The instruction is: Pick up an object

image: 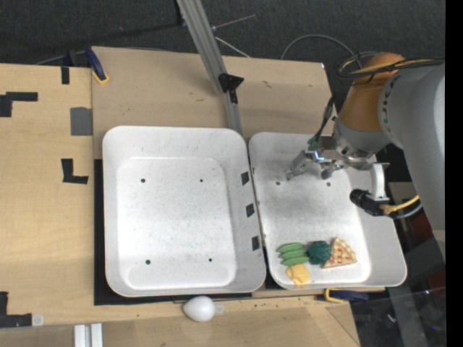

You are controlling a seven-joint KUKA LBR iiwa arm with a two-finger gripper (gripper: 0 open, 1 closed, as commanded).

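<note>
Over the far half of the right bin [376, 262] you see the pincer [309, 166], hanging low above the bin floor with its two fingers spread apart and nothing between them. The grey arm [416, 114] comes in from the right, its orange band [365, 100] just above the wrist.

The objects lie at the near end of that same bin, well apart from the pincer: a green ribbed piece [292, 251], a dark green clump [317, 251] touching it on the right, a pizza-slice toy [340, 254] beside that, and a yellow piece [298, 272] just in front of the green one. All four sit close together as one small cluster.

The left bin [173, 208] is white with fine dark speckling and four small dark dots on its floor. Both bins rest side by side on a black mat [98, 230] on the desk [43, 215], which is pale wood with black tape marks and a grey patch on its left part. A white egg-shaped thing [199, 309] lies on the desk just in front of the left bin. A metal rail [206, 42] slants down from the top toward the bins' shared edge. Beyond the desk you see dark carpet [87, 9] with thin cables.
</note>
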